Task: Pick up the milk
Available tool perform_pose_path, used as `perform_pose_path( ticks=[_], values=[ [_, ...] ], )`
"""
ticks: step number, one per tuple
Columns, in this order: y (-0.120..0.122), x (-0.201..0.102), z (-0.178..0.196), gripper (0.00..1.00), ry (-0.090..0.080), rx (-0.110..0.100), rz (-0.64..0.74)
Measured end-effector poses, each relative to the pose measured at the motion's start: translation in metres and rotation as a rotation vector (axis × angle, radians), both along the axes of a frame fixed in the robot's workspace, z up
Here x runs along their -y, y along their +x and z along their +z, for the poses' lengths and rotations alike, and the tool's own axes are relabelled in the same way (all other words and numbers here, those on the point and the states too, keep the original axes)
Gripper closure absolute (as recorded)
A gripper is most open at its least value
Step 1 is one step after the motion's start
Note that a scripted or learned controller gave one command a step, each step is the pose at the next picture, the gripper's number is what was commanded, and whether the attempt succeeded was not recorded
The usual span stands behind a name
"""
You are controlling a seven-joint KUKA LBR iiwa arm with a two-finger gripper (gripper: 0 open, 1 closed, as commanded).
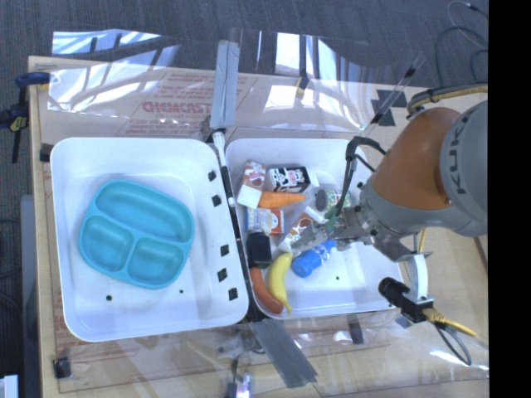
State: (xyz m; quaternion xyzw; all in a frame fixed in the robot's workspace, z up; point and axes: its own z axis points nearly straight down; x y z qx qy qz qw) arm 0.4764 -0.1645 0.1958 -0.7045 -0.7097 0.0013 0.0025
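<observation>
On the bench point(99, 98), under some clear plastic sheeting with cardboard beneath it, sit two shallow white bins side by side, and the big grey arm point(423, 177) with its orange band comes in from the right, hanging over the right bin point(365, 284). The left bin point(66, 172) holds a light blue divided tray point(137, 233) lying flat, three compartments showing. The right bin is where all the clutter is, piled toward its left half. The gripper point(332, 226) sits low over the middle of that bin, right among the pile — honestly I can't tell if it's spread or closed, or whether anything is caught in it, since the wrist and the clutter blur together there. The milk point(288, 177) is the small carton with the black and white cow pattern, lying on its side near the far wall of the right bin, up and to the left of the gripper and apart from it. Just beside it on the near side lies an orange carrot point(280, 198), and a white box point(251, 197) is tilted next to that. Closer to the near wall there's a yellow banana point(280, 282) curving along a reddish sausage-looking thing point(259, 285), with a blue bottle-ish object point(309, 263) just beside the banana's top — and a small black block point(259, 248) left of it.
</observation>
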Motion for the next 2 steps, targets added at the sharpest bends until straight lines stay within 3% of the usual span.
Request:
perform_pose_path(
  ticks=[1, 2],
  values=[
    [0.069, 0.015, 0.014, 0.0, -0.001, 0.004, 0.128],
    [0.052, 0.023, 0.016, 0.0, 0.0, 0.001, 0.087]
  ],
)
